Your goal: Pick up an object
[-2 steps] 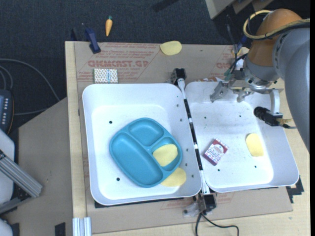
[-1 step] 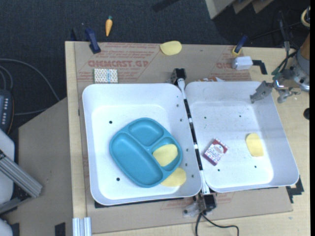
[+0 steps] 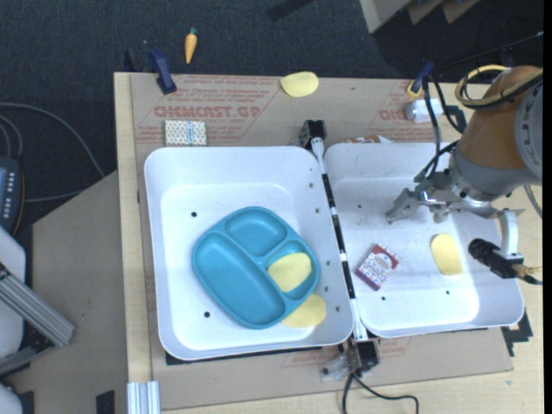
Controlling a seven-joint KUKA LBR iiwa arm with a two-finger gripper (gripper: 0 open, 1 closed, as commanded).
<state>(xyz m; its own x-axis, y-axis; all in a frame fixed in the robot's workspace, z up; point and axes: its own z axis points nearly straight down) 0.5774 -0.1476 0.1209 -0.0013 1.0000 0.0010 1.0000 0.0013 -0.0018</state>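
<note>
Right white bin (image 3: 405, 317): you have bare floor along its left and near sides.
Obstacles there: a small red-and-white packet (image 3: 377, 266) near the divider and a pale yellow oval piece (image 3: 447, 254) beside it, apart.
Left white bin (image 3: 172, 231): a blue divided plastic tray (image 3: 241, 266) takes the middle; open floor runs along the far wall.

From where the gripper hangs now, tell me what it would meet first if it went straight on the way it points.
The gripper points leftward and down into the right bin. Its first contact looks like bare bin floor; the red packet and yellow piece lie off that line. Depth is uncertain.
</note>
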